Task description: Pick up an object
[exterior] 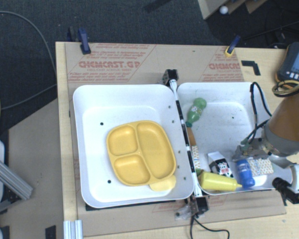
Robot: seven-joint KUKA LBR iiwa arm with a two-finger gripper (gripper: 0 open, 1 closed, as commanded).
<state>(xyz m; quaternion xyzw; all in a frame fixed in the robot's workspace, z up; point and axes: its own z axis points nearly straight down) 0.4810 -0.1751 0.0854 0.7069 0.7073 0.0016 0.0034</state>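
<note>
Both bins, left bin [89,133] and right bin [224,96], look like smooth white plastic with a slight sheen. The yellow tray [139,152] is glossy moulded plastic. The surface [114,63] is matt, printed brown board. The floor [30,14] is dark, rough carpet.

Arm [289,128] enters from right, wrist lowered; end effector [245,156] down low, finger state unclear.
</note>
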